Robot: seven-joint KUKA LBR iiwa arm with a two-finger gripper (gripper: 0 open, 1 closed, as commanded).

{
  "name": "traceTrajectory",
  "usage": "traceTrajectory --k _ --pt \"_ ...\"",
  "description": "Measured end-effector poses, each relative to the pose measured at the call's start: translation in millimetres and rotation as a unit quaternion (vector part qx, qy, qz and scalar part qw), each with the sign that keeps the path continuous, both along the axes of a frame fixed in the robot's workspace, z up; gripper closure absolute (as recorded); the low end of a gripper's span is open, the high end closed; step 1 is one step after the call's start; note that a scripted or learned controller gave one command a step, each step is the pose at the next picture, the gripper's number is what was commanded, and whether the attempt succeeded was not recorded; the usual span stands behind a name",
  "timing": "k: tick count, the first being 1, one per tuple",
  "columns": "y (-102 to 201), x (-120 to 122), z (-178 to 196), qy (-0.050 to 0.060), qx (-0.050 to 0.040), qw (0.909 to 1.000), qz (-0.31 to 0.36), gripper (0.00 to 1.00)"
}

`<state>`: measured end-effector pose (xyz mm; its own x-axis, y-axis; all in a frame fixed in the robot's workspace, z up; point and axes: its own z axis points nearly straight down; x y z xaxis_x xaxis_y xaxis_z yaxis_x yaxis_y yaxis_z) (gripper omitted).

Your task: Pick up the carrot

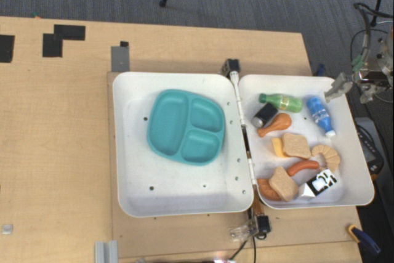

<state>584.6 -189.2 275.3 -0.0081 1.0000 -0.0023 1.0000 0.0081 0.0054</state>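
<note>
The carrot (275,124) looks like the orange tapered piece lying in the right bin (357,151), near its left wall, just below a small black object (265,113). Its thick end points up and right. A grey part of my gripper (342,85) reaches in at the bin's upper right corner, above the rim and next to the blue bottle (320,114). It is well to the right of the carrot and nothing is seen held in it.
The right bin also holds a green bottle (282,101), bread slices (296,146), an orange-red sausage (303,166), a ridged pastry (326,154) and a black-and-white block (321,183). A teal divided plate (184,126) lies in the left bin (132,194).
</note>
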Motion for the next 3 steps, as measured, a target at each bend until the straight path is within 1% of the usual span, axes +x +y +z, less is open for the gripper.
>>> traceTrajectory --k 1,2,3 --pt "103 -4 -82 0.001 0.0017 0.9924 0.123 0.0" --pt "102 -31 -182 -0.009 -0.0027 0.99 0.141 0.0" --pt "102 -27 -169 -0.015 -0.0051 0.9897 0.142 1.0"
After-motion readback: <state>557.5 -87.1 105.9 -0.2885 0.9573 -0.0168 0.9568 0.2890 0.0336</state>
